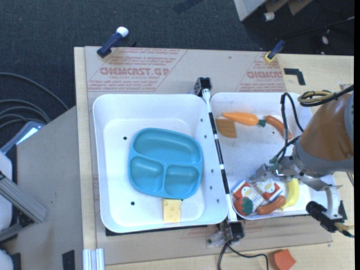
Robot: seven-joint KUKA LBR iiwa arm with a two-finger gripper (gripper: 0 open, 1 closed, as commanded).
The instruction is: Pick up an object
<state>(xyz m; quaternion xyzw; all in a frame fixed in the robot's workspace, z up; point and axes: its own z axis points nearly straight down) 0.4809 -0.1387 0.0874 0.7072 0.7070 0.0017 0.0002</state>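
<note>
In the right bin (247,99), my gripper (269,173) hangs low over a pile of toy food at the near edge. The pile holds a red tomato (243,200), a brown sausage (270,206), a yellow banana (292,193) and a white-and-red packet (262,191). The wrist and orange band (332,136) hide the bin's right side. Farther back lie an orange carrot (241,118), a brown toast slice (226,129) and an orange sausage (275,124). Nothing visibly sits between the fingers.
The left bin (101,151) holds a blue divided plate (165,163) and a yellow cheese block (172,210) at its near side. A black cable (284,114) loops beside the arm. Blue clamps (112,41) sit at the bench's back edge.
</note>
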